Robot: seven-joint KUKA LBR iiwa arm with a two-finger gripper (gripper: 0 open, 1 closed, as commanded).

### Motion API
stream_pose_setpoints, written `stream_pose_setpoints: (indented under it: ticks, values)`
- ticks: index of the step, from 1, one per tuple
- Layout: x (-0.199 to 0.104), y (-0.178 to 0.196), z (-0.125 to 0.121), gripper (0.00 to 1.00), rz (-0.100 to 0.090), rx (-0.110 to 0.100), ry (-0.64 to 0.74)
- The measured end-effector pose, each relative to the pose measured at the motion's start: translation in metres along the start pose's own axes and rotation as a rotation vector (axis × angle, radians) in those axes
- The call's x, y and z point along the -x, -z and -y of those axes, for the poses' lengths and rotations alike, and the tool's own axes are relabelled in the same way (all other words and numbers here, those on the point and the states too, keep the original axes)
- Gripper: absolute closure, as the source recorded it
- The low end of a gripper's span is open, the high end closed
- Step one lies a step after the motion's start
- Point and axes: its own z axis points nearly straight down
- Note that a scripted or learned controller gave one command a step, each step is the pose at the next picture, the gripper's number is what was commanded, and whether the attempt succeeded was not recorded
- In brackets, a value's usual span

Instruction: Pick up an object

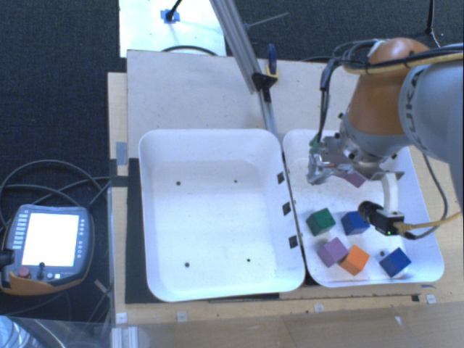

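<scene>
Arm [406,93] entered from your right and hung over the right bin [428,267], its gripper [330,167] above that bin's upper left part. You could not tell from this view whether the hand was spread or pressed together, nor whether it pinched anything. A mauve piece [355,180] showed just beneath the wrist. Below it in the same bin lay a green cube [320,221], a blue cube [354,223], a purple cube [334,251], an orange cube [354,259] touching the purple one, and a second blue cube [394,262]. The left bin [156,194] stood alongside. A teach pendant [47,249] sat at your far left.
</scene>
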Motion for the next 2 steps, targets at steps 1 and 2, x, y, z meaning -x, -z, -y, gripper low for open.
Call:
stream_pose_setpoints:
  ticks: [1,2]
  values:
    - [-0.055,0.010,0.002,1.00,-0.001,-0.001,0.000]
    - [-0.115,0.007,-0.018,1.00,-0.001,0.000,0.001]
